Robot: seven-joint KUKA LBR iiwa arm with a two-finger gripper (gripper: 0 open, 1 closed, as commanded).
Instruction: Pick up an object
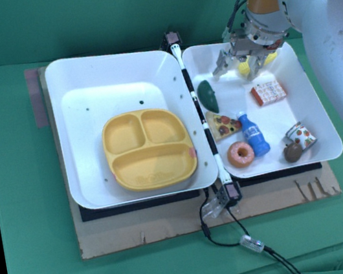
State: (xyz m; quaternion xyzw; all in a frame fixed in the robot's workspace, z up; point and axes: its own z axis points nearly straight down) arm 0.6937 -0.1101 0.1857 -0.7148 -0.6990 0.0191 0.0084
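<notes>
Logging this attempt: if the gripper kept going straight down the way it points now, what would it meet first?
Most likely the yellow toy just beneath the gripper, at the far end of the right bin. Height above it is hard to judge from this slanted view.

- two white bins (pixel 66 119)
- one yellow divided plate (pixel 149 149)
- one donut (pixel 240 154)
- one blue bottle (pixel 254 133)
- one pizza slice (pixel 222 124)
- one green leaf-shaped piece (pixel 207 95)
- one red-and-white box (pixel 268 92)
- one printed can (pixel 300 134)
- one brown lump (pixel 293 153)
- one yellow item (pixel 248 66)

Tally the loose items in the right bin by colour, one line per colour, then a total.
Yellow: 1, the yellow object under the gripper
Dark green: 1, the green piece
Red-orange: 1, the box
Blue: 1, the bottle
Pink-orange: 1, the donut
Brown: 1, the brown lump
Multicoloured: 2, the pizza slice and the can
Total: 8
</notes>
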